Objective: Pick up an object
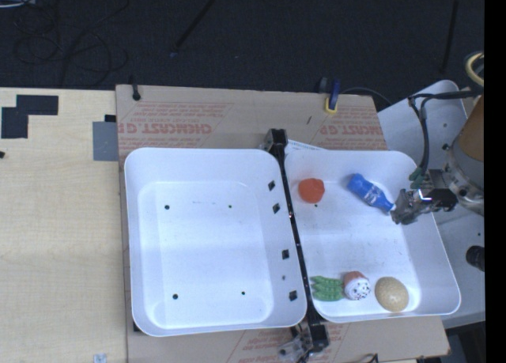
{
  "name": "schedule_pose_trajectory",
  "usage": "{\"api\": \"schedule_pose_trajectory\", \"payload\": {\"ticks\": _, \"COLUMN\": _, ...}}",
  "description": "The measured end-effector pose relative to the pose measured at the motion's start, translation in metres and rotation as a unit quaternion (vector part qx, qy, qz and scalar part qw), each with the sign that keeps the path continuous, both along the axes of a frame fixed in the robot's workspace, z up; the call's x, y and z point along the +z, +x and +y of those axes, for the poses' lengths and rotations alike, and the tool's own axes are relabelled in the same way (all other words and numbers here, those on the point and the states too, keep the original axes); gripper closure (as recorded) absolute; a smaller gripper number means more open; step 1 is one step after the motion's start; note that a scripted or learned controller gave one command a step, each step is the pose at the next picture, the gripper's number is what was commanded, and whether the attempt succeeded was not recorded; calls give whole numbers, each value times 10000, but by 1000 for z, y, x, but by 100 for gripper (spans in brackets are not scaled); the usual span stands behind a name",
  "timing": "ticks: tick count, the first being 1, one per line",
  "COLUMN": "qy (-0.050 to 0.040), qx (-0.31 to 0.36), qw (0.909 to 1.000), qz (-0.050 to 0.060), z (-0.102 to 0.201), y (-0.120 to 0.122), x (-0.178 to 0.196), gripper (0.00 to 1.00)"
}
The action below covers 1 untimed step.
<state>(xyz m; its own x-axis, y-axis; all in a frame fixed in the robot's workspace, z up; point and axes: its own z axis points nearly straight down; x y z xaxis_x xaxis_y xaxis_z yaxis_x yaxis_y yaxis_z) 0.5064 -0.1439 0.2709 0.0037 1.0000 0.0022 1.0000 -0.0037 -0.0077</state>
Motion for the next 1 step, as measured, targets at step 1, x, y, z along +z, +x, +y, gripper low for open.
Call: {"api": "schedule_pose_trajectory", "payload": {"ticks": 1, "qy": -17, "qx": 11, "qw": 10000, "qz": -45, "z": -20, "y": -31, "x": 52, "gripper": 100}}
